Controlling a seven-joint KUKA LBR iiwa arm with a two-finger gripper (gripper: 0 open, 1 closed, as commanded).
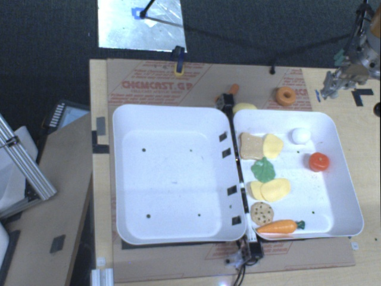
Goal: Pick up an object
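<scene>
Hand at upper right, off the bins.
Its grip state is unreadable; tomato, egg and carrot crowd the right bin; a doughnut lies on the surface.

Two white bins sit side by side on a brown sheet w/ red print, mid-bench: left bin & right bin, rims touching. Black clips run along the shared rim. Blue/yellow clamp at sheet's far edge. Shiny metal plate beyond bench's far edge, on dark floor. Aluminium rail off bench's left edge, tilted.
</scene>
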